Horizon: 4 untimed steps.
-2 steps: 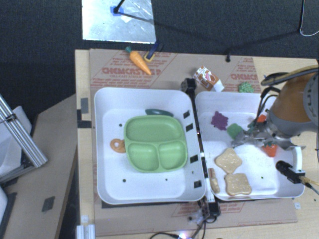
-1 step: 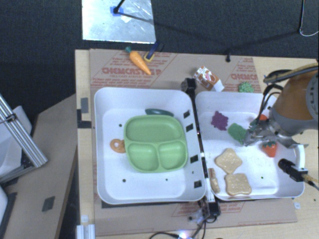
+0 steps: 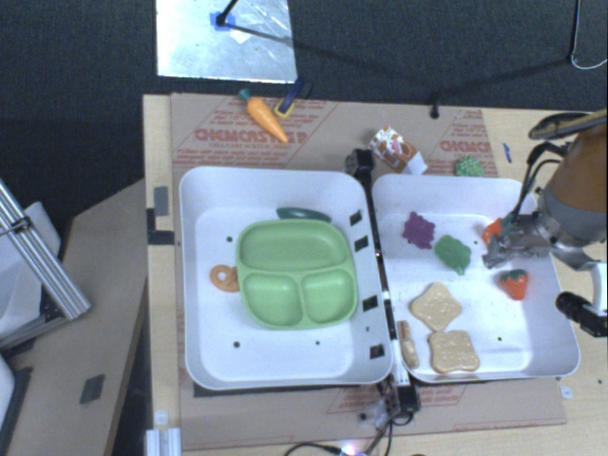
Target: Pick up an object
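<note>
Reaching in from the right, the grey arm with its orange band brings the gripper low over the right bin, near that bin's right wall. Whether anything sits between its tips cannot be told, nor how wide they stand.

Just below the gripper lies a red strawberry toy with a green cap, its cap end turned up toward the gripper and its long axis roughly up-down in the view. A small orange-red piece sits touching the gripper's left side. Left of the gripper lie a green broccoli toy and, beyond it, a purple grape cluster. Below and left of the gripper rest two tan cracker-shaped pieces, one above the other, and a thin tan stick by the dividing wall.

Well to the left, the left bin holds a green divided plate, a small orange ring and a dark green item at the plate's top rim.

Both bins sit on brown cardboard on the bench. On the cardboard beyond the bins lie a toy carrot, a small printed carton and a green lump. Dark carpet with a shiny metal sheet lies farther off.
</note>
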{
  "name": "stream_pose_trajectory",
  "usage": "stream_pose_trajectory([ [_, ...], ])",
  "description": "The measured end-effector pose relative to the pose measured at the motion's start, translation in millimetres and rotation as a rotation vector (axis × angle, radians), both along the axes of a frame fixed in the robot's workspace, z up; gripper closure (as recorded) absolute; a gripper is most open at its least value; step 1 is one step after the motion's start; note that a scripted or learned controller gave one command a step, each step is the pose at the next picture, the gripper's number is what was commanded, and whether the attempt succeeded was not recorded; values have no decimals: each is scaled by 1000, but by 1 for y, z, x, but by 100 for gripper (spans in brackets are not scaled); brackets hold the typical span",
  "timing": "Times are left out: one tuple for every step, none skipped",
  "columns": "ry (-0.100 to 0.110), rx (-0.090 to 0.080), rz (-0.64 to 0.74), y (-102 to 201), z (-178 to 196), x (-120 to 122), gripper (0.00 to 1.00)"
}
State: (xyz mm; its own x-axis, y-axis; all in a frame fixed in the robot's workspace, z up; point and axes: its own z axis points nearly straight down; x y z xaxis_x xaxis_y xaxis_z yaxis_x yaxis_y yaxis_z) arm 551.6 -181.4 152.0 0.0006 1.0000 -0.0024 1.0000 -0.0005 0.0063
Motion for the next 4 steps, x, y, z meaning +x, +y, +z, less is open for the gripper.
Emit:
stream_pose_trajectory([
  [1,1,5,3,47,9,100],
  [2,1,5,3,74,10,100],
  [3,4,10,53,76,19,100],
  [4,5,11,109,84,10,100],
])
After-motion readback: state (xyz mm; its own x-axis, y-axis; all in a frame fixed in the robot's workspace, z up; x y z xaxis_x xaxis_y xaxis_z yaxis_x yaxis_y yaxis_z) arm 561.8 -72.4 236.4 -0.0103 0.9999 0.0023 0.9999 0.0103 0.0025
